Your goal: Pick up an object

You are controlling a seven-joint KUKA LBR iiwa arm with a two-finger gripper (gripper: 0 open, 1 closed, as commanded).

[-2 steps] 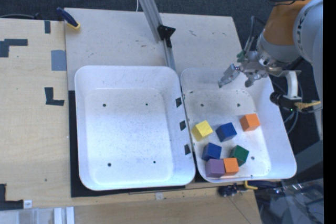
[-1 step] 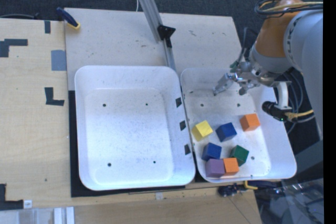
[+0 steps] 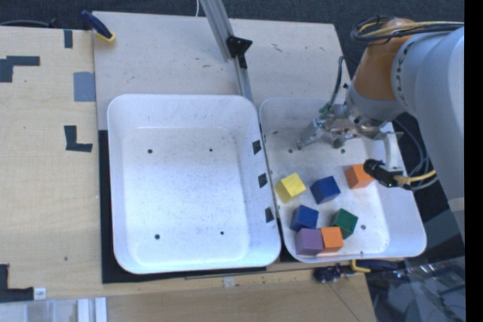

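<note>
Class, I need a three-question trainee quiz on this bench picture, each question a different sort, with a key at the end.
1. True or false: every block lies in the right bin.
2. How many blocks are orange?
3. Which block is nearest the left bin? A. green B. yellow C. purple

Key:
1. True.
2. Two: one orange block near the cable, another beside the purple block.
3. B, the yellow block. The gripper sits above the blocks in the picture.

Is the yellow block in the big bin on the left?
No, the yellow block sits in the right bin with the other blocks, beside a blue block.
</note>
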